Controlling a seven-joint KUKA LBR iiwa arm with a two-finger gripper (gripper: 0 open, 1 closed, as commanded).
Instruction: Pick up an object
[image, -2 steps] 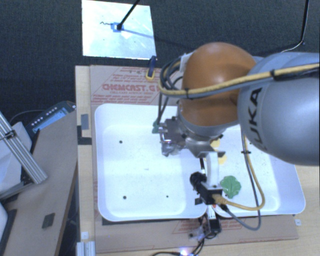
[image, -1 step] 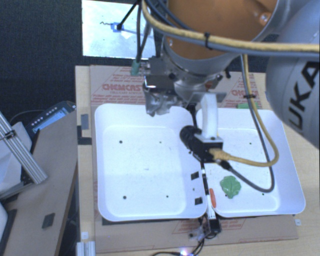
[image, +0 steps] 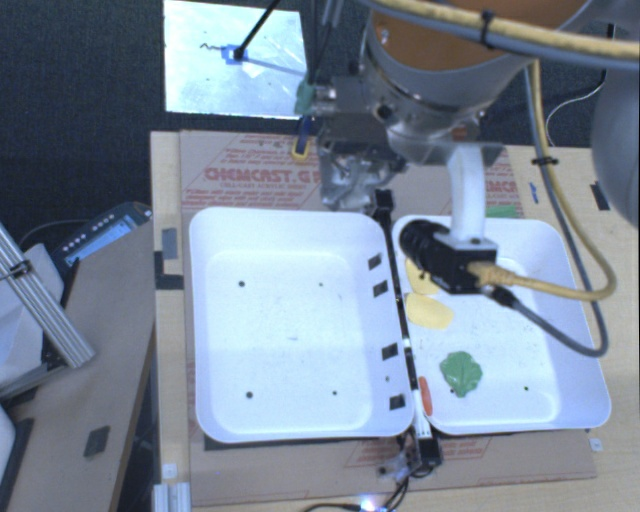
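Observation:
The right bin (image: 560, 330) holds a flat pale yellow piece (image: 431, 313), a small green leafy object (image: 461, 372) and a thin orange-red object (image: 425, 396) by the divider. A second yellowish piece (image: 419, 279) is partly hidden under a black unit (image: 450, 262) on the arm. The gripper (image: 350, 188) hangs over the far edge of the bins near the divider, above and to the left of those objects, and the arm's bulk covers much of it.
The left bin (image: 290, 330) is a shallow white tray with a few dark specks. A yellow cable (image: 545, 288) and a grey hose (image: 560, 335) trail over the right bin. Black clips (image: 385, 320) line the divider. A grey device (image: 100, 232) lies off to the left.

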